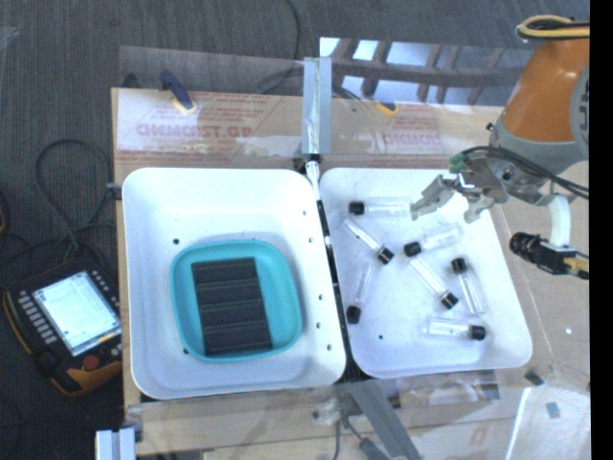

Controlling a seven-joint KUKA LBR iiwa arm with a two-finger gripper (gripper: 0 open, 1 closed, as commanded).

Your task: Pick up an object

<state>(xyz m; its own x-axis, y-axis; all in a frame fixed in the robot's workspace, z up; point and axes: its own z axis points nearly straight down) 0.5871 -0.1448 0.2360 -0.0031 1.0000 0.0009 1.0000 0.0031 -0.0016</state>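
Overhead, gripper (450, 197) spread wide, holding nothing, at two o'clock of right bin (512, 338). Nearest vial (433, 241) lies toward six o'clock; judged best: descend straddling its width, fingers square across it.

End effector (450, 199) open, angled down-left.

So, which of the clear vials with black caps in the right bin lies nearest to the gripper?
The vial along the far wall of the right bin, its black cap at its left end. It lies just left of the gripper; the other vials are lower in the view.
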